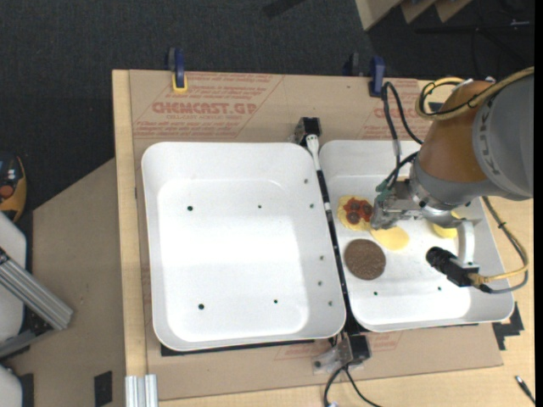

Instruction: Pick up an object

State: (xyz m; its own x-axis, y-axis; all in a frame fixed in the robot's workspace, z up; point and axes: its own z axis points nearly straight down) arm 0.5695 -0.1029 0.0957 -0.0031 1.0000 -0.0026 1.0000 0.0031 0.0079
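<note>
Brown board with red CHEMCAST lettering covers the surface (254, 100), pinned by blue clamps (176, 59) along its far edge, and two shallow white bins sit on it side by side. The grey arm (513, 138), with its orange band (450, 147), comes in over the right-hand bin (407, 305) and holds the pincer (379, 214) low inside it, close to the wall shared with the left-hand bin (229, 253). From where I stand I cannot tell whether the pincer is open or closed, and nothing can be made out in its grip.

Just beside the pincer, on the side away from the arm, lies a yellow piece with red bits (355, 211), close enough that it may be touching. A pale yellow piece (393, 239) lies just beside the pincer on the near side. A brown round disc (365, 259) lies a little further out the same way, near the pale piece. Behind the pincer, another yellow scrap (443, 224) peeks out from beneath the wrist, mostly hidden.
</note>
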